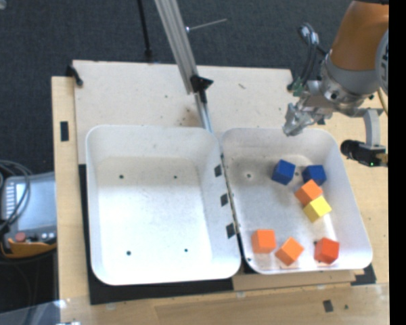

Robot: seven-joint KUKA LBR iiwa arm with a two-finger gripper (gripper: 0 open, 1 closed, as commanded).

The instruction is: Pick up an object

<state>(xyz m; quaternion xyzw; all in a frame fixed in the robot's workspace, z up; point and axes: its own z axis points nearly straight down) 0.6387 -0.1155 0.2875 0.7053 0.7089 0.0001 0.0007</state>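
The right bin (338,147) holds several small blocks. Two blue blocks (283,172) (314,175) sit near its back, with an orange block (308,191) and a yellow block (317,208) just in front of them. Along the front lie two more orange blocks (263,240) (290,250) and a red block (327,250). My gripper (294,125) hangs over the bin's back rim, above and behind the blue blocks, apart from all of them. Nothing shows between its fingers.
The left bin (95,181) stands beside the right one, sharing a middle wall. A slanted metal pole (179,46) rises from behind the bins' junction. A grey box with cables (27,205) sits off the bench's left edge.
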